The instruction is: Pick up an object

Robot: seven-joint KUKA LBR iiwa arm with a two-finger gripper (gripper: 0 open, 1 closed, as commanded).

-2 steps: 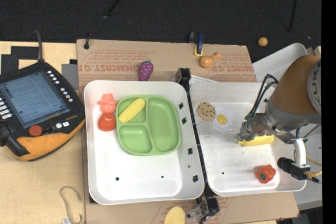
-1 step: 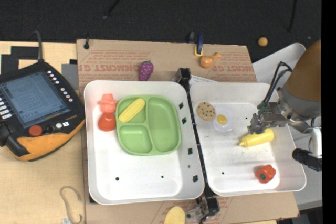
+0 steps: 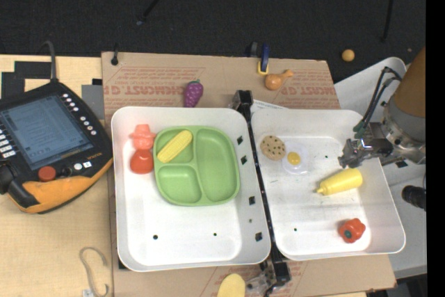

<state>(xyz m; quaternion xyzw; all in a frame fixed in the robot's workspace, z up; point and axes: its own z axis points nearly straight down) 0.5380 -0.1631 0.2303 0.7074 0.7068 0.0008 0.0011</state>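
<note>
The hand (image 3: 352,155) hangs low over the right bin (image 3: 375,243), just above and beside the blunt end of the yellow squeeze bottle (image 3: 340,182), which lies on its side on the bin floor; that bottle serves as the landmark here. Judging by this closeness, the bottle looks like the intended pick, with the hand placed to come down on its upper end. Whether the hand is open or closed cannot be told: its tip is a dark tangle of metal and cable against the white, and nothing is seen clamped in it. Below and to the right of the bottle sits a red pepper toy (image 3: 352,230), well apart; to the bottle's upper left lie a small yellow disc (image 3: 294,159) and, further left, a cookie (image 3: 272,147). Far left of the bottle, in the other bin, a green divided plate (image 3: 208,181) carries a corn cob (image 3: 173,145), with a red-orange figure (image 3: 142,149) at its side. The arm is cut off at the frame's right, so its wrist pose is hard to judge.
</note>
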